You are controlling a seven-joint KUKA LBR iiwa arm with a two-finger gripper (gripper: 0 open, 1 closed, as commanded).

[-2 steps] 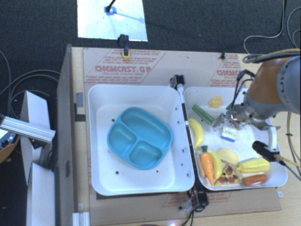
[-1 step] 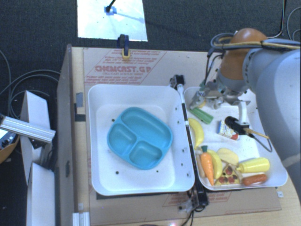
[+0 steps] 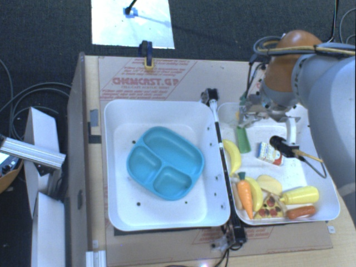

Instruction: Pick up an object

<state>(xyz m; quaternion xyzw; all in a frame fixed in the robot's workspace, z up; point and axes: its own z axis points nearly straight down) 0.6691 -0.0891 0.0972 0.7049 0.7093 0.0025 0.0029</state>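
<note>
My gripper (image 3: pixel 248 115) hangs over the far left corner of the right bin (image 3: pixel 328 202), at the end of the grey arm with its orange band. Directly under it a small green stick-shaped object (image 3: pixel 243 140) lies on the bin floor, its upper end reaching up to the gripper. A banana (image 3: pixel 234 156) lies along the bin's left wall just below that. A small white carton (image 3: pixel 268 153) with red and blue print sits to the right of the green object.
The near end of the right bin holds a carrot (image 3: pixel 245 197), a pizza slice (image 3: pixel 271 205), a yellow bottle (image 3: pixel 301 194) and a sausage (image 3: pixel 301 211). The left bin (image 3: pixel 119 204) holds a blue divided plate (image 3: pixel 165 162). A black-edged divider (image 3: pixel 221 160) separates the bins.
</note>
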